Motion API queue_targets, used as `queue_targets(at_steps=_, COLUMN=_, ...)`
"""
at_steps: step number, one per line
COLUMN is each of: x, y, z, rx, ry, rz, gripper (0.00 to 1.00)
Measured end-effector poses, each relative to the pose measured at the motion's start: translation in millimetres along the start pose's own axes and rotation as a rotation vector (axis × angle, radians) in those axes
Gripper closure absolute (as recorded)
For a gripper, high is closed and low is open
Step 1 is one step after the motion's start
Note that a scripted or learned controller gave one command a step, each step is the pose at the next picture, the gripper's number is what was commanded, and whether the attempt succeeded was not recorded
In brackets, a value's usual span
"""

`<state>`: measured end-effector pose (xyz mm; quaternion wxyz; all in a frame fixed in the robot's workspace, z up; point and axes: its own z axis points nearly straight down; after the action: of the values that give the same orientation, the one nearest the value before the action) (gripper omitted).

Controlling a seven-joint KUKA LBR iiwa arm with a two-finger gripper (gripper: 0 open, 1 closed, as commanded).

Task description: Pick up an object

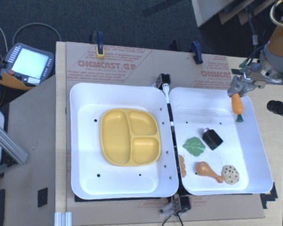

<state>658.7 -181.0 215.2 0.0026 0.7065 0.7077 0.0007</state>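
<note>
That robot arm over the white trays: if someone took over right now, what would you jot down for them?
Gripper: up over the far edge of the right bin, with a toy carrot hanging right below it, apparently held between its fingers.
In the right bin's floor: green leaf, black block, drumstick, cookie; a small orange piece lies at its left rim.
Left bin: yellow divided plate.
Done: the carrot looks lifted.
Left: confirm the grip holds.
</note>
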Motion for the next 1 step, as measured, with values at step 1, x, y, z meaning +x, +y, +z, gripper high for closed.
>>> queue_targets(at_steps=1, x=-0.1, y=1.0, z=-9.8, rx=0.005, ry=0.001, rz=0.000, gripper=1.00)
